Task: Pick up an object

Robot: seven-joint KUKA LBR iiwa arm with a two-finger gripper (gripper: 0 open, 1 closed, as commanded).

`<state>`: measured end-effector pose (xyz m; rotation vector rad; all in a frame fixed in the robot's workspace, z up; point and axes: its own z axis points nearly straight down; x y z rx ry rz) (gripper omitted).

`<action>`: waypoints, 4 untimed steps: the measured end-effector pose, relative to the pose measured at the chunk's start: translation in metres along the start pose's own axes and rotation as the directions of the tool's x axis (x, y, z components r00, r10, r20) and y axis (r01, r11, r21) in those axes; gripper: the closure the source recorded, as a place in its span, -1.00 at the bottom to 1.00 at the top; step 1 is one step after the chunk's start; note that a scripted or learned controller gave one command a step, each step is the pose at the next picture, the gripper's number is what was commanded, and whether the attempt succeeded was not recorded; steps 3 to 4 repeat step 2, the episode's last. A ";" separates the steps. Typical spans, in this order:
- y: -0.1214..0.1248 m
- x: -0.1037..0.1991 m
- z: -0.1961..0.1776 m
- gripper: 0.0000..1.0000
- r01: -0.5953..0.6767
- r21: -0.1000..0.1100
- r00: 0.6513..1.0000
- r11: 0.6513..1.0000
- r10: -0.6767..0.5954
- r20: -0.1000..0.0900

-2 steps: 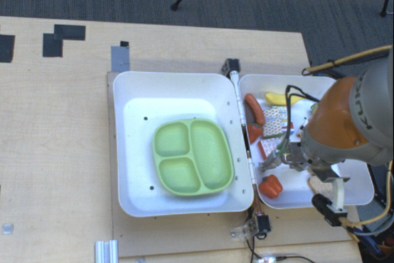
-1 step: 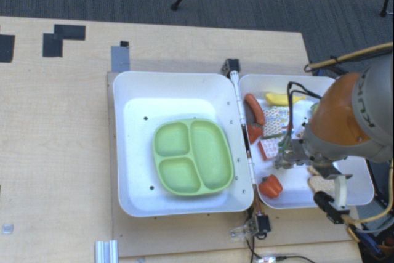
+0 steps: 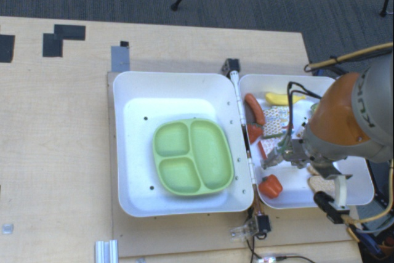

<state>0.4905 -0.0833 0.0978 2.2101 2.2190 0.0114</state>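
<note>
Grey arm (image 3: 360, 114) over right bin (image 3: 363, 191) | fingers hidden | orange toy (image 3: 270, 186) near

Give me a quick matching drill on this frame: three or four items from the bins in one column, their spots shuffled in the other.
Items:
1. green divided plate
2. sausage
3. banana
4. red pepper

Places:
A. right bin, near edge
B. left bin, centre
C. right bin, far edge
D. right bin, by the divider, far half

Pairs: 1-B, 2-D, 3-C, 4-A
</note>
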 end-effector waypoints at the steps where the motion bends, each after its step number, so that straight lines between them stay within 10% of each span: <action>1: 0.001 0.001 -0.010 1.00 0.003 -0.003 1.000 1.000 -0.003 -0.001; 2: 0.001 0.001 -0.010 -1.00 0.003 -0.003 1.000 1.000 -0.003 -0.001; 4: 0.001 0.001 -0.010 -1.00 0.003 -0.003 1.000 1.000 -0.003 -0.001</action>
